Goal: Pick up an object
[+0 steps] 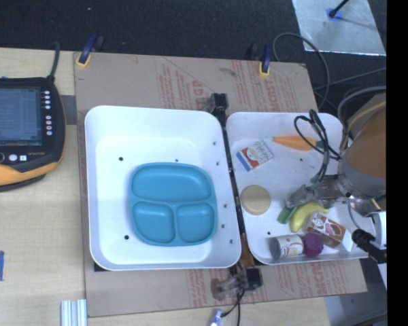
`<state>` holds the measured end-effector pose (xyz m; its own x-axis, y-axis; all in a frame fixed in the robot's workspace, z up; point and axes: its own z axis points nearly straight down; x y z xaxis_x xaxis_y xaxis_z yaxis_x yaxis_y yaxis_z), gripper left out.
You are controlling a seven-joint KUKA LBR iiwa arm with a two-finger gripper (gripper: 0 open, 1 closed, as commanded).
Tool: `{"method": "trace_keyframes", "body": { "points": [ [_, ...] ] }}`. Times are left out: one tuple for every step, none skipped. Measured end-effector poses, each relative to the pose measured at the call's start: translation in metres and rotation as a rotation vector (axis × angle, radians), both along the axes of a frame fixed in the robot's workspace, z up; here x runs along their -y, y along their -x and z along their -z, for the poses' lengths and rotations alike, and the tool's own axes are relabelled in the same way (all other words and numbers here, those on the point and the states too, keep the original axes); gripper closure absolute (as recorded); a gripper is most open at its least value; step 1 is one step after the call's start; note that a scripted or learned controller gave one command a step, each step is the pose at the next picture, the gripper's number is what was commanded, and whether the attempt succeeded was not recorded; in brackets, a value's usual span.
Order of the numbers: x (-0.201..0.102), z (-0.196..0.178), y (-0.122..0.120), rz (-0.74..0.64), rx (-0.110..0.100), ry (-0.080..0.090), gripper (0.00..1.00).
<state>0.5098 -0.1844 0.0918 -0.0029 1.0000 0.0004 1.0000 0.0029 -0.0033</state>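
Gripper (306,197) sits low in the right bin (275,122), at about 4 o'clock of that bin's floor; whether it has hold of anything cannot be told from this slant. Directly at its 6 o'clock lies a yellow banana (302,216), touching a green piece (285,214). A tan disc (256,200) lies at its 9 o'clock. Risk, in my judgement: the crowded cluster may cause a glancing contact, nudging the banana aside or catching the neighbouring packet (328,229).
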Motion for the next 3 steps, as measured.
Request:
{"method": "trace_keyframes", "body": {
  "points": [
    [0.0, -0.011, -0.001, -0.004, 0.001, 0.001, 1.0],
    [0.0, -0.011, -0.001, -0.005, 0.0, 0.0, 0.0],
    [0.001, -0.021, -0.002, -0.007, 0.001, 0.003, 1.0]
  ]
}}
